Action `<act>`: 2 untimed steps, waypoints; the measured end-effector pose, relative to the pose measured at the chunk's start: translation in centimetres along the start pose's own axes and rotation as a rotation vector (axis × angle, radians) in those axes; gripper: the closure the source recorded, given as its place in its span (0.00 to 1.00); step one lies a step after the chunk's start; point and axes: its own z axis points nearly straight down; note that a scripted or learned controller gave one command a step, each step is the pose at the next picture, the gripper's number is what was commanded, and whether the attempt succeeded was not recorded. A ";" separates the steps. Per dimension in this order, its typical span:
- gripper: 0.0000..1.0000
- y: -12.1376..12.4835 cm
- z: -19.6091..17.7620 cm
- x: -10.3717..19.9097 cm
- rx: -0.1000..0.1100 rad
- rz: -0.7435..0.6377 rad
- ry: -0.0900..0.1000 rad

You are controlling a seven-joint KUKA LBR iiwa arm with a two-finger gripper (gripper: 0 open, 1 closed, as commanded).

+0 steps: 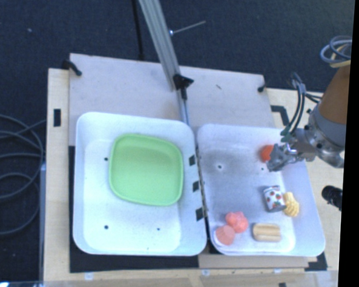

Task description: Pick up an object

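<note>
Orange ball [265, 153] half hidden behind gripper [278, 159], right bin [307, 238].

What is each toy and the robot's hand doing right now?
Green plate: lying flat in the left bin.
Orange ball: beside the gripper, in the right bin.
Spotted block: touching the yellow toy.
Pink toys: lying together.
Bun: lying flat.
</note>
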 end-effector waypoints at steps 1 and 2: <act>1.00 1.0 0.1 4.6 0.001 0.001 0.000; 1.00 3.8 0.3 9.3 0.001 0.001 -0.001</act>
